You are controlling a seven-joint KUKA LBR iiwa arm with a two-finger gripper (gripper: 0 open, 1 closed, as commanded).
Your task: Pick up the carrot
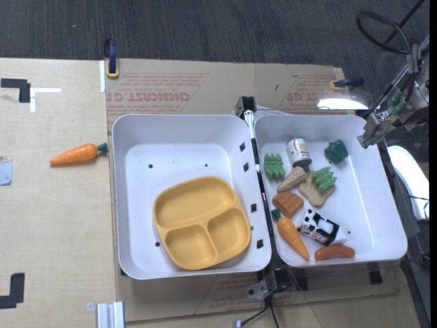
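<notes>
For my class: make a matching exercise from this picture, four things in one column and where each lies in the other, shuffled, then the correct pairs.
Things:
1. yellow divided plate
2. small can
3. sausage
4. carrot on the bench

Places:
A. right bin, front edge
B. outside both bins, to the left
C. left bin
D. right bin, towards the back

Pairs: 1-C, 2-D, 3-A, 4-B

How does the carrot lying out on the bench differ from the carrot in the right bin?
The bench carrot lies outside both bins, left of the left bin; the bin carrot lies inside the right bin among other toy food.
The bench carrot lies nearly level in the view, green top toward the bins; the bin carrot runs diagonally, green top up-left.
The bench carrot lies alone; the bin carrot is crowded by neighbours.
Both are orange with green tops.
</notes>
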